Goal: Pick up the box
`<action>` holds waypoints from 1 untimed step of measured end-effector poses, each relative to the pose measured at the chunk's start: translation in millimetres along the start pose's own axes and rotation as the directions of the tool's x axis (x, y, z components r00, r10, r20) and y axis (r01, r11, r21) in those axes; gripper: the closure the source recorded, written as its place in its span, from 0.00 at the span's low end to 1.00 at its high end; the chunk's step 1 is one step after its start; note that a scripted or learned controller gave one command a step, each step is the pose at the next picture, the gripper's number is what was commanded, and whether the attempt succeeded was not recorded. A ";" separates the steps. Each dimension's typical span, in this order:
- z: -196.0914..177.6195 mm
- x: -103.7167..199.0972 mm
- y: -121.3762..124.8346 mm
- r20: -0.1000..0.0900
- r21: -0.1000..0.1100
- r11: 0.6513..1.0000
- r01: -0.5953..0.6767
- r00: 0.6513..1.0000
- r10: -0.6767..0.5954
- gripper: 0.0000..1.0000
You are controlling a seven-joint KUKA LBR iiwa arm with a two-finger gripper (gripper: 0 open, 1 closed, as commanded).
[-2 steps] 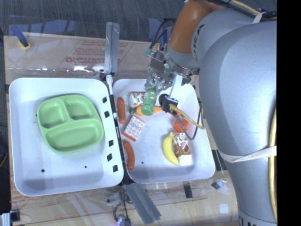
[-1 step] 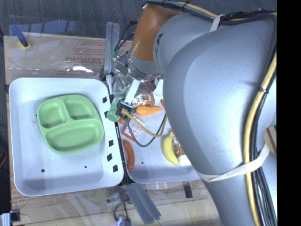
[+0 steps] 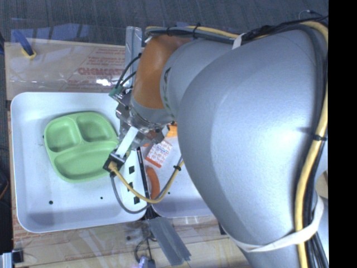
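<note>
A small box [image 3: 159, 153] with a white and red-orange label lies at the left end of the right bin [image 3: 178, 206], close to the wall between the two bins. My gripper [image 3: 144, 134] hangs just above and to the left of the box, under the orange band of the wrist. The bulky grey arm covers most of the right bin, so much of what lies there is hidden. No object can be seen held by the gripper.
A green divided plate [image 3: 82, 144] lies in the left bin [image 3: 33, 205]. An orange elongated thing [image 3: 154, 183] rests just below the box. A scrap of orange [image 3: 172, 130] peeks out beside the wrist.
</note>
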State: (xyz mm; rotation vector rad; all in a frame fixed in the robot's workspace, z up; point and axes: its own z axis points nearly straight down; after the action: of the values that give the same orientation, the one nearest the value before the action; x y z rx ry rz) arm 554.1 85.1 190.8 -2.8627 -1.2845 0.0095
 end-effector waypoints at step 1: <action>-14.0 112.3 12.7 0.000 -0.002 0.999 0.047 0.999 -0.047 1.00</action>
State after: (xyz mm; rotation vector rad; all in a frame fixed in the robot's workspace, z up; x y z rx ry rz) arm 638.4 160.6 204.2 -2.8333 -1.3526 0.0079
